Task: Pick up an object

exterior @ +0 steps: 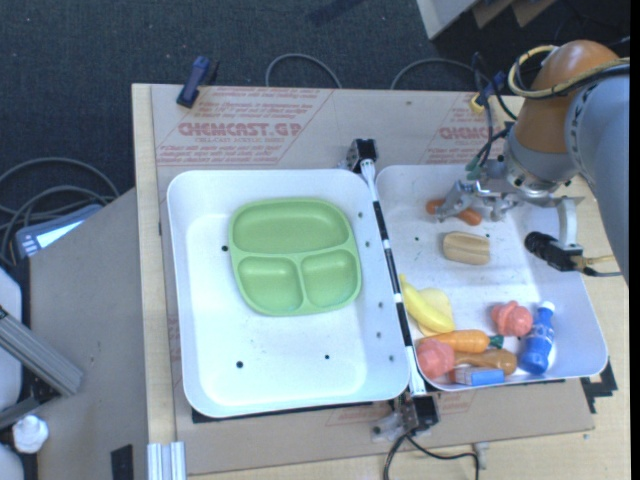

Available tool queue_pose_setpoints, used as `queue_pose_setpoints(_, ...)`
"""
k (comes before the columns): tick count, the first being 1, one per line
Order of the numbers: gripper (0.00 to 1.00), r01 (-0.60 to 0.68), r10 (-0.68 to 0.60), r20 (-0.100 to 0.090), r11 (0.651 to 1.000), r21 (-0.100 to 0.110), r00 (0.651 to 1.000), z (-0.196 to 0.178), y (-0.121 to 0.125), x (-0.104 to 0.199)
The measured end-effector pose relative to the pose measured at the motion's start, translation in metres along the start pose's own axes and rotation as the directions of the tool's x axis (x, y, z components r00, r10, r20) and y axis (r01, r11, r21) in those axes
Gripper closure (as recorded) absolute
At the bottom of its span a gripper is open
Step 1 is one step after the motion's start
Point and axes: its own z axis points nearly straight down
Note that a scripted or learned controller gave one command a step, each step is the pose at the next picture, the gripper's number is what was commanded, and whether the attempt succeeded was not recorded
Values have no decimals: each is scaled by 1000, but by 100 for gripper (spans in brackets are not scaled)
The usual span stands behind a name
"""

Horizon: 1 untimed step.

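**Small orange piece** point(436, 206) lies on the floor of the right bin point(500, 278), in its far part, toward the wall shared with the left bin. The gripper point(470, 206) is low over this same patch, just beside the piece on the side away from the shared wall. Metal parts of the gripper cover the ground there, and a second patch of orange shows at their near edge. It cannot be told whether the jaws are apart, together or clamped on anything.

**Nearest neighbour:** a tan bread roll point(467, 249) lies just nearer the camera than the gripper, apart from the orange piece.

**Near end of the right bin:** a crowded group, well apart from the gripper.
- A yellow banana point(430, 310) lies against the shared wall.
- An orange carrot point(462, 341) lies beside the banana.
- A pink lump point(435, 358) sits in the near corner.
- A blue pen point(482, 376) lies along the near wall.
- A pink toy point(512, 318) and a blue bottle point(538, 346) are further toward the view's right.

**Left bin** point(200, 268): holds a green divided plate point(295, 255), lying flat.

**Arm** point(560, 118): comes in from the view's right over the far right corner of the bin.

**Table** point(300, 128): carries both bins, with a black clamp point(363, 152) at the far end of their joint and a blue clip point(195, 81) at its far left corner.
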Motion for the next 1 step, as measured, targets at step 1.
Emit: queue_pose_setpoints(1, 0, 0, 0, 0, 1000, 16, 1000, 3, 4, 15)
